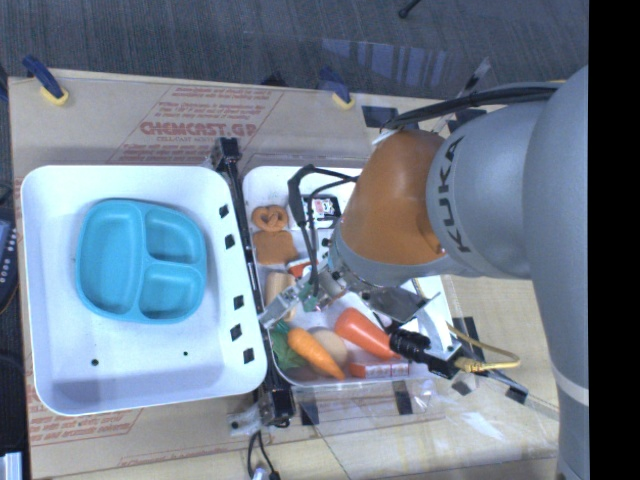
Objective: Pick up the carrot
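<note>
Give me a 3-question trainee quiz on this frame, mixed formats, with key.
1. True or false: the blue divided plate lies in the same bin as the carrot.
2. Multiple choice: the tool is A) above the left bin, B) over the right bin, near its left side, C) outside both bins.
3. Fill in: the orange band of the arm hangs over the ____ bin.

Key
1. False: the plate is in the left bin, the carrot in the right one.
2. B
3. right
</note>
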Robot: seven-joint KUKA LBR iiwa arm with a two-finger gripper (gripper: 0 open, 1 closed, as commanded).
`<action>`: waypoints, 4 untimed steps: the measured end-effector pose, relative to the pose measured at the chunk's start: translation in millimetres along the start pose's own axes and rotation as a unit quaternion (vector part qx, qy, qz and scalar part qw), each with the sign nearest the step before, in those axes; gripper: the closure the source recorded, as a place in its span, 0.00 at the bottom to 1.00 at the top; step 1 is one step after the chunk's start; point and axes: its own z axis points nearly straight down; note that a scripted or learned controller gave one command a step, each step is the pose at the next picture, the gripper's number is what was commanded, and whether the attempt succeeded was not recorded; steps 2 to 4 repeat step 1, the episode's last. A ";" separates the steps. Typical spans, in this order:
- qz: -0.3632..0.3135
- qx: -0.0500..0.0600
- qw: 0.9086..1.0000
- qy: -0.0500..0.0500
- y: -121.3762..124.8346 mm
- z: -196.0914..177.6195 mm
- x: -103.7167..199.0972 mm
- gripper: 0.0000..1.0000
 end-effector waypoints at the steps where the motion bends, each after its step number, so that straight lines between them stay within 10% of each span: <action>1: 0.000 0.000 1.000 0.000 0.0 0.0 0.0 0.00; 4: 0.000 0.000 1.000 0.000 0.0 0.0 0.0 0.00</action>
